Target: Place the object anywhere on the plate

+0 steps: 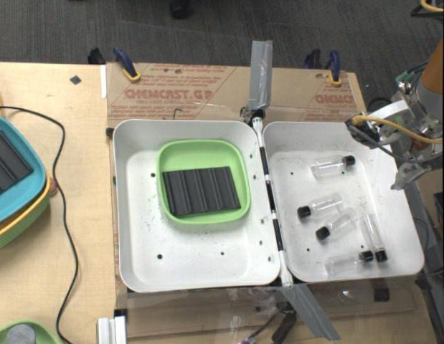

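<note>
Camera view: the clear, black-capped vial (331,167) left of the gripper (410,169) looks light and slippery; pinch mid-barrel. Gripper's opening: cannot tell.

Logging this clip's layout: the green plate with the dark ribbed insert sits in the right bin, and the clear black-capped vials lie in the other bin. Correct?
Not quite. The camera view shows the green plate in the left bin, not the right. The clear black-capped vials lie in the other bin, the right bin.

Green plate (239,160) with a dark grey ribbed mat (201,190), in a white bin (135,213); right of the plate, clear vials (331,167) with black caps
</note>
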`<state>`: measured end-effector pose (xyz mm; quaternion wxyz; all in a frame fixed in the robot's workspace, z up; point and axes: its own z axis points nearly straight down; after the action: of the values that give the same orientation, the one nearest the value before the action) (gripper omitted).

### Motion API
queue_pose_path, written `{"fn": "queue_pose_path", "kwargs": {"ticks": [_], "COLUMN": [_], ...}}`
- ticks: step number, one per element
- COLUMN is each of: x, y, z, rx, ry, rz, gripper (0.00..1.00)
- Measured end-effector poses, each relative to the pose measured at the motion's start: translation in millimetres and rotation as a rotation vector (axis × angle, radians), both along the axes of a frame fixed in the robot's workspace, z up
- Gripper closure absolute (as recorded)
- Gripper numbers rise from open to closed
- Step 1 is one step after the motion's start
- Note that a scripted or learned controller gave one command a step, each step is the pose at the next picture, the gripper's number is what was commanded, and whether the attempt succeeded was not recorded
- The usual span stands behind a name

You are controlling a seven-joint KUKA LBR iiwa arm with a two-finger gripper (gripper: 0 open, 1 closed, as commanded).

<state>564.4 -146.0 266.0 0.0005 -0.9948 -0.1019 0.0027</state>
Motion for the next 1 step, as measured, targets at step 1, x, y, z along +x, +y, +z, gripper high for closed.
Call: {"fn": "queue_pose_path", "kwargs": {"ticks": [1], "x": [-16.4], "y": [-11.2], "z": [9.7], "rx": [0.0], "ry": [0.0], "rz": [-0.007], "gripper": [0.0]}}
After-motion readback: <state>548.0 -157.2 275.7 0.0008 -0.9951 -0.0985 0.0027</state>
